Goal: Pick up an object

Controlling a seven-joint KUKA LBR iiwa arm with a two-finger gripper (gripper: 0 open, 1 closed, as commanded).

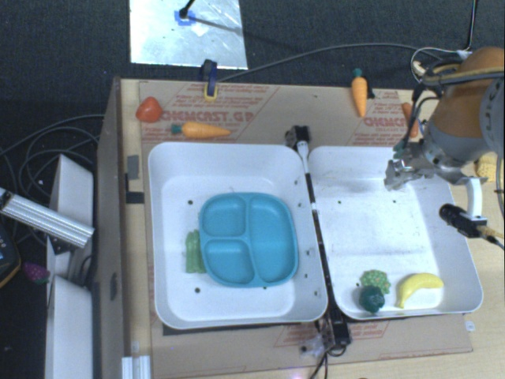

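Two bins are seen: a banana lies at the right bin's near edge; the gripper (finger state cannot be told) is poised near its far edge.

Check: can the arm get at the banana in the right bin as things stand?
Probably yes. The banana lies uncovered near the right bin's front edge, apart from the green toys; the gripper hangs over the same bin's far side.

Red print runs along the cardboard sheet under the bins. Behind the left bin it reads roughly "CHEMCAST", followed by letters too small to make out. Similar red lettering behind the right bin is partly covered and illegible. No other readable markings.
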